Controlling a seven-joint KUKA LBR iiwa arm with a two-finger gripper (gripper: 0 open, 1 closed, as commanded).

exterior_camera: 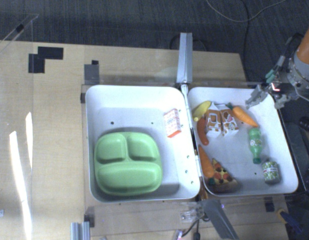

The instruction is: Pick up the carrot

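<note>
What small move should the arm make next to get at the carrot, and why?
Probably shift the gripper left and down toward the carrot. The gripper sits at the right bin's upper right edge, apart from the carrot, which lies tilted beside the small carton, nothing between the fingers.

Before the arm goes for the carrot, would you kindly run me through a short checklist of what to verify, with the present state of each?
1. Carrot visible in the right bin: ok.
2. Gripper near the carrot: ok, at the bin's upper right edge, apart from it.
3. Gripper free of objects: ok, nothing seen between its fingers.
4. Room around the carrot: not ok, the small carton touches its left side.
5. Green bottle out of the way: ok, below the carrot.
</note>
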